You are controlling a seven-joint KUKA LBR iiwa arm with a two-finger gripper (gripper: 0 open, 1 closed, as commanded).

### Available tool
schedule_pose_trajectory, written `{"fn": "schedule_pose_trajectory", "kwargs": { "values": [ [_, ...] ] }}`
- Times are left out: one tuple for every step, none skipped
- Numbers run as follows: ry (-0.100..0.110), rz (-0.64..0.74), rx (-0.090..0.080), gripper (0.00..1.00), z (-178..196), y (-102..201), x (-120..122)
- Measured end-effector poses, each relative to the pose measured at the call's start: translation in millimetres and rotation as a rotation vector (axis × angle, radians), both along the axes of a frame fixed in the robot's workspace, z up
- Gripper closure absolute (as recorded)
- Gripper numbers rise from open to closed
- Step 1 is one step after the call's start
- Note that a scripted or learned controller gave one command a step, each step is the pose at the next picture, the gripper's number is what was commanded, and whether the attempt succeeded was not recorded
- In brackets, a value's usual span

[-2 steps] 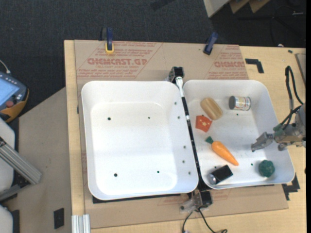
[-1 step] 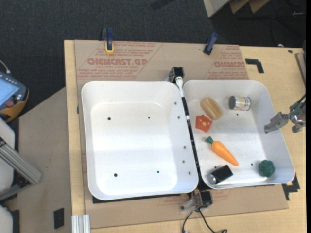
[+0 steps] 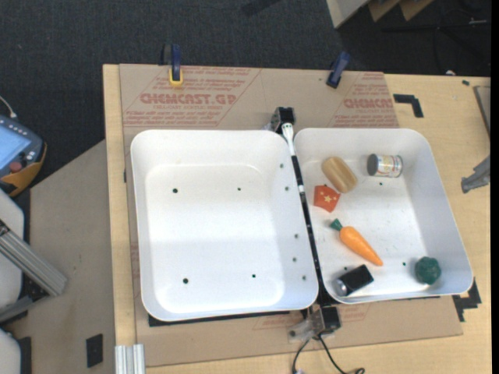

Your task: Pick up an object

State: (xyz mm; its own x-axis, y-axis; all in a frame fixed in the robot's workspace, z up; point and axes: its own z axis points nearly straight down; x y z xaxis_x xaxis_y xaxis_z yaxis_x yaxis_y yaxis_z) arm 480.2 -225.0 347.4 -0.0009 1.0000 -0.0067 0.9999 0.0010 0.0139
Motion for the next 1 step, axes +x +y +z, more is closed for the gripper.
{"fn": "schedule_pose_trajectory", "kwargs": {
  "values": [
    [0.009, 0.0, 0.003, 1.0, 3.3, 0.6, 0.2]
  ]
}}
